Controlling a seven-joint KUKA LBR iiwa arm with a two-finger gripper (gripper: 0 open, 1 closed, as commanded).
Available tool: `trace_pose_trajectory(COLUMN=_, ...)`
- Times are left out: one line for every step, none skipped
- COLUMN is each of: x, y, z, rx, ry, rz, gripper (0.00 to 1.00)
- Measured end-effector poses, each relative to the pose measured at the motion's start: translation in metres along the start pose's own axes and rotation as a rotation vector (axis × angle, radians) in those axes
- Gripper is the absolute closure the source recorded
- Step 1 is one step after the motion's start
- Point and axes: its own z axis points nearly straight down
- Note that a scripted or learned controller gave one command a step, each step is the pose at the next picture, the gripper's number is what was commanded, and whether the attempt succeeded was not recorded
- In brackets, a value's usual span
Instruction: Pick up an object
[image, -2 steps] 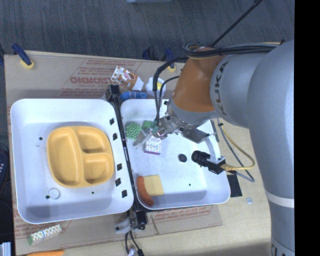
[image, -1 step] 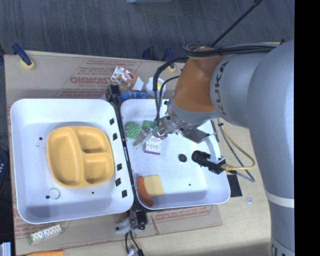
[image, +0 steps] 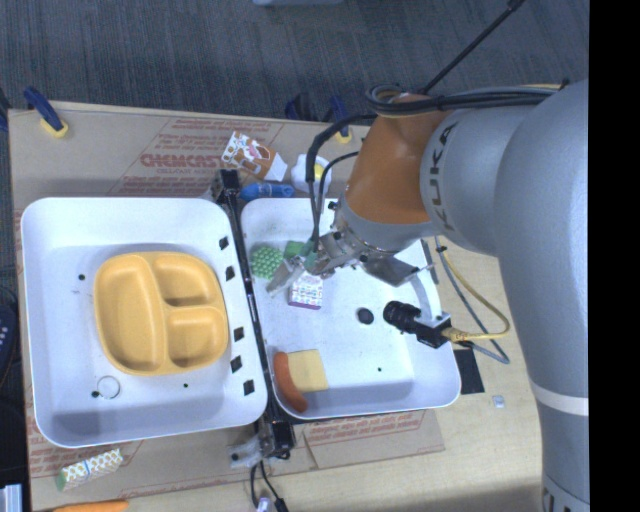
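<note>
The arm (image: 480, 150) reaches in from 3 o'clock over the right bin (image: 440, 385). Its hand (image: 305, 268) sits low at the bin's 10 o'clock part, just above a small patterned cube (image: 306, 292); whether the hand is open or closed, or grips anything, I cannot tell. A green ball (image: 264, 261) lies at the hand's 9 o'clock. A yellow and orange sponge (image: 300, 372) rests at the bin's 7 o'clock corner. The left bin (image: 45, 330) holds a yellow divided tray (image: 160, 310).
</note>
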Motion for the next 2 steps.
trace_pose_trajectory(x=0.0, y=0.0, z=0.0, rx=0.0, ry=0.0, rz=0.0, gripper=0.0)
trace_pose_trajectory(x=0.0, y=0.0, z=0.0, rx=0.0, ry=0.0, rz=0.0, gripper=0.0)
